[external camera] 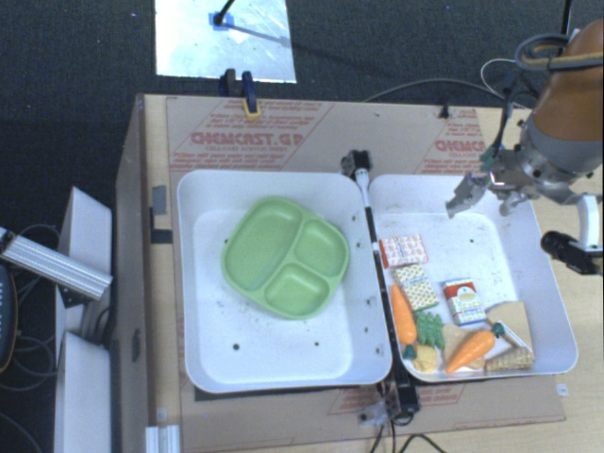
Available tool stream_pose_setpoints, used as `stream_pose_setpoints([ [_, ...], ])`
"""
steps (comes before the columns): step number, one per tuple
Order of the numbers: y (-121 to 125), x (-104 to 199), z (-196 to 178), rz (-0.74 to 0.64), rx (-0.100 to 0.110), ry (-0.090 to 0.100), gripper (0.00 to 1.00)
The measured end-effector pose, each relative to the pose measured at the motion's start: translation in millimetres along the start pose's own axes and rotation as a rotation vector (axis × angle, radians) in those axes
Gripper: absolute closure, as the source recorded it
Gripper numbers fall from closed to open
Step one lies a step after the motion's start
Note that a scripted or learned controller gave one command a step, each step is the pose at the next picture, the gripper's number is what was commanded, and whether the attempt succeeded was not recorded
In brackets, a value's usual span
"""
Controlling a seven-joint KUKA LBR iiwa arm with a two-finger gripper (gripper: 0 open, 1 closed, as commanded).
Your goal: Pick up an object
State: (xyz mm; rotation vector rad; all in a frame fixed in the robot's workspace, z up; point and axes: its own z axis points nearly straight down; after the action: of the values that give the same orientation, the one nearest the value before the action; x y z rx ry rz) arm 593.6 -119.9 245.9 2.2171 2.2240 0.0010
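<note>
The gripper (477, 192) is hovering, fingers spread and holding nothing, over the far end of the right bin (552, 295); toys are lying at that bin's near end, so descending squarely over one carrot (403, 315) seems wisest

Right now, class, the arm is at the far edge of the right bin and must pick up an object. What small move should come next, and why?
Probably a short move toward the near end of the right bin. The gripper hangs over that bin's bare far part, while the carrots and small boxes lie nearer the front. It holds nothing, so it should get above one item before descending.
</note>
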Motion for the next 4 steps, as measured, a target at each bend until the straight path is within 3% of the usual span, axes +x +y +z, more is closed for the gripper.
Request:
stream_pose_setpoints([
  [1,-60,-3,148,0.001,-0.009,-0.002,0.0],
  [2,-18,-11,157,0.001,-0.01,0.0,0.0],
  [3,47,21,156,-0.001,-0.013,-0.001,0.0],
  [4,79,-16,156,0.0,-0.013,-0.002,0.0],
])
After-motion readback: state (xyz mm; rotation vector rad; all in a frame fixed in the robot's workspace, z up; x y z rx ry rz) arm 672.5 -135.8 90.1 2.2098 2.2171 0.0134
